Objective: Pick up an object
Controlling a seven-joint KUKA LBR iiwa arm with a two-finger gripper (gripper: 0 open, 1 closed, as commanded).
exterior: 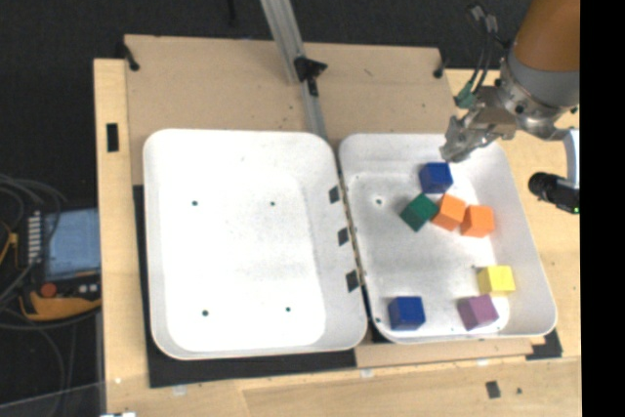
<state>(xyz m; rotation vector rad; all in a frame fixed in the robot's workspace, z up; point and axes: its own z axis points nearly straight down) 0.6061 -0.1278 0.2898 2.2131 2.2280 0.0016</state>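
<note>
My gripper hangs over the far side of the right bin, just above and right of a blue cube. Nothing shows between its tips. Close below that cube lie a green cube and two orange cubes, packed together. A yellow cube and a purple cube rest near the bin's front right corner. A second blue cube sits by the front edge.
The left bin lies beside the right one, with small clips along the shared rim. A slanted metal post rises behind the bins. Cables and a blue box sit off the bench at left.
</note>
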